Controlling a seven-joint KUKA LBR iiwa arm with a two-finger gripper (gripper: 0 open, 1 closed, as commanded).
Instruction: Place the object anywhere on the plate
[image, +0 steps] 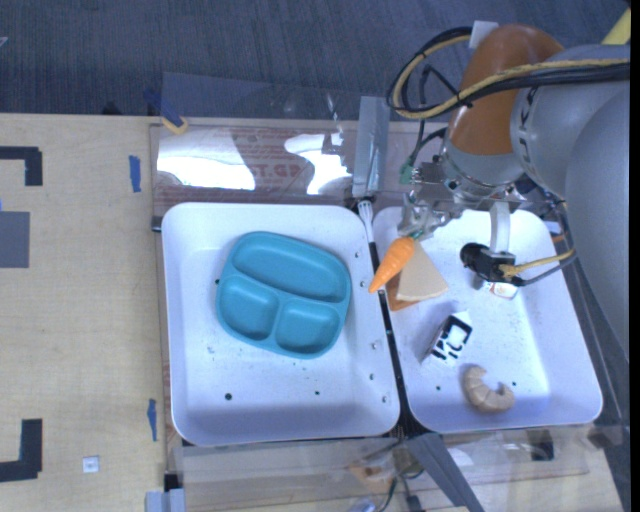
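Wooden surface (80, 300) carries two bins. Hand (418, 225) grips the carrot (391, 264) for transfer; plate (283, 293) lies beyond it, left.

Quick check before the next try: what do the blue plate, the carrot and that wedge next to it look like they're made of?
Blue plate: likely moulded plastic, smooth with a soft sheen, three compartments pressed into one piece. Carrot: looks like toy plastic, uniform orange, no surface texture. Wedge: pale tan top with a darker orange-brown edge, matte; probably plastic or foam toy food, but the look leaves it open.
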